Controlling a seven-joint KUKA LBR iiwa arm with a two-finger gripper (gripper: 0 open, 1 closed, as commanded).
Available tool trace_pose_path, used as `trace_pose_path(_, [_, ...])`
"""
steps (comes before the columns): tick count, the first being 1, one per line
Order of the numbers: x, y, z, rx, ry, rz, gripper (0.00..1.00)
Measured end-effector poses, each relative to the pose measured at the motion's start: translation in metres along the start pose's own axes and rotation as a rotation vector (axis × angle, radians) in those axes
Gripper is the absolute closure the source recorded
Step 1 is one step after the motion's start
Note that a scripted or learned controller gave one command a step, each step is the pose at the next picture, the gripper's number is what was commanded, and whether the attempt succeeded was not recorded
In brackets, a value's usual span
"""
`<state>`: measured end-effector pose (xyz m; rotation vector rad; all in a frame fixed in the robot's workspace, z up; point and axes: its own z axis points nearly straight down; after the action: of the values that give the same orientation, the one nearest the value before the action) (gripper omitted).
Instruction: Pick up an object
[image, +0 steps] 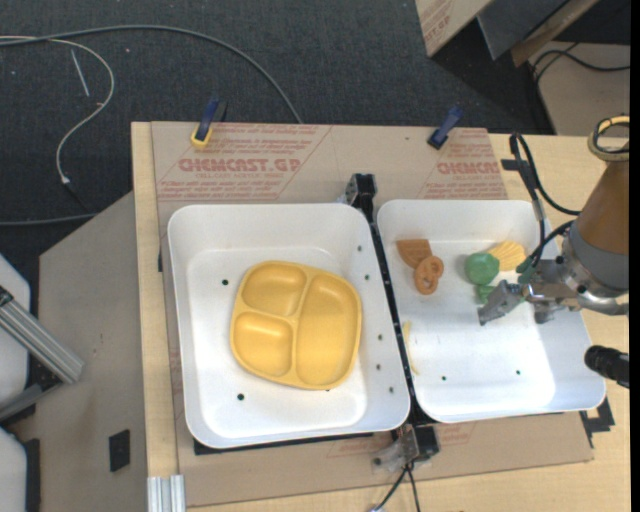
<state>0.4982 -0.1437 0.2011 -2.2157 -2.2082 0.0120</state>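
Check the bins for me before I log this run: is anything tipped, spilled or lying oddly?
Nothing stands out. The yellow divided plate lies flat in the left bin, slightly rotated. The brown pretzel pieces, green toy and yellow toy cluster in the right bin, beside the hand.

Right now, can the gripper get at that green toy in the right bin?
Probably yes. The gripper sits just below the green toy inside the right bin, with nothing between them. A yellow piece touches the toy's far side and might get nudged.
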Motion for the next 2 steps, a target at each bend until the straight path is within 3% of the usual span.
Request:
trace_pose_path(1, [0.000,0.003,-0.006,-0.013,-0.003,-0.004,0.00])
trace_pose_path(2, [-0.002,0.001,0.057,-0.006,-0.001,-0.003,0.00])
